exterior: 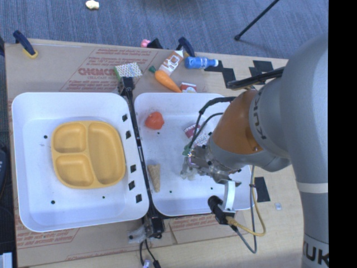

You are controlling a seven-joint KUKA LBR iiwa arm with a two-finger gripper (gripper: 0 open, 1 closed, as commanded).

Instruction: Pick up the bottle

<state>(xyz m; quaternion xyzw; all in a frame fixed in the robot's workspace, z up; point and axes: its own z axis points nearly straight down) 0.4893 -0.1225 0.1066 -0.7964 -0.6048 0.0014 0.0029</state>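
The arm [301, 110] is smooth grey, rounded in its segments, with a broad orange band [237, 130] above the wrist. Below that band, black cables loop beside a metallic wrist block [209, 163]. A yellow cable [245, 230] trails beneath it. Dark lettering marks the grey casing.

Gripper [192, 169] sits under the arm's wrist [240, 133] over the right bin [167, 202]; finger state not discernible, and what lies beneath it is hidden. A pinkish item [191, 130] is half covered by cables, identity unclear. The arm [304, 110] is cut off by the frame's lower edge; the small yellow scrap on the floor [92, 5] is too small to identify.
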